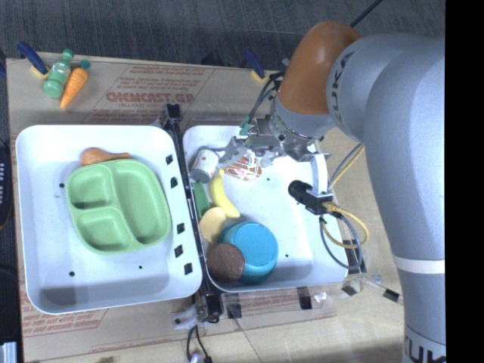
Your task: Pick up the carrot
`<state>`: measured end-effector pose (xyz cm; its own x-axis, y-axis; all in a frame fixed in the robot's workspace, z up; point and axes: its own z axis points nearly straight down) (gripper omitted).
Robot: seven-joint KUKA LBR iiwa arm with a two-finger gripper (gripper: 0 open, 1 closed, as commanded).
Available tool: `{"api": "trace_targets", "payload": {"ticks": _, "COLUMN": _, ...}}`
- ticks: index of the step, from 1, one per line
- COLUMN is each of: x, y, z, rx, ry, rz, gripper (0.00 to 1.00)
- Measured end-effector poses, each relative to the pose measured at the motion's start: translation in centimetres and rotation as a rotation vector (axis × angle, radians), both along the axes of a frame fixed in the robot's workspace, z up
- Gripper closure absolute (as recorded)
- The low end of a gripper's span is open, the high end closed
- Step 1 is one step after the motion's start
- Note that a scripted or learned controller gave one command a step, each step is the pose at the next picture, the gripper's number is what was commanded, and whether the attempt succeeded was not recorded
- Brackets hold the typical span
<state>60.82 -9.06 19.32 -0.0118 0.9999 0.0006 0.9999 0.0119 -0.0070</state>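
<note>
Nearest, at the front of the right shallow white bin [291,229], a brown round ball [225,261] is seen touching a blue round bowl [255,249], which stands upright w/ its opening up. Just behind them a pale yellow rounded piece [212,221] lies against the bin's left wall, w/ a yellow banana-shaped piece [220,190] behind it and a slim green item [200,197] beside that, along the wall. Further back a small silver can [203,165] is tipped on its side, near the far-left corner.

In the left shallow white bin [34,225] a light green plastic plate w/ three compartments [117,205] is laid flat approx. in the middle. An orange-brown rounded item [102,156] is partly hidden behind its far rim; what it is can't be told.

The gripper [253,152] is held over the far part of the right bin, above a red-and-white patterned item [246,171]. Whether it is apart or closed can't be told, and nothing is seen gripped in it.

Furthest back, outside both bins, the orange toy carrot w/ a green top [73,87] lies on the brown cardboard sheet [144,89] at the far-left corner, touching a green toy bottle-like item [55,79], well apart from the gripper. A blue clamp [32,57] is fixed just beside them.
</note>
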Motion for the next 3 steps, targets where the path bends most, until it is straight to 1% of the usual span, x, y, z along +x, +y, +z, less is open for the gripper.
{"api": "trace_targets", "payload": {"ticks": 1, "x": -9.0, "y": 5.2, "z": 3.2, "rx": 0.001, "ry": -0.001, "rz": 0.112, "gripper": 0.0}}
{"api": "trace_targets", "payload": {"ticks": 2, "x": -6.7, "y": 2.2, "z": -0.3, "rx": -0.004, "ry": 0.004, "rz": 0.074, "gripper": 0.0}}
{"api": "trace_targets", "payload": {"ticks": 3, "x": -6.2, "y": -0.5, "z": -10.2, "rx": -0.001, "ry": -0.001, "rz": -0.077, "gripper": 0.0}}
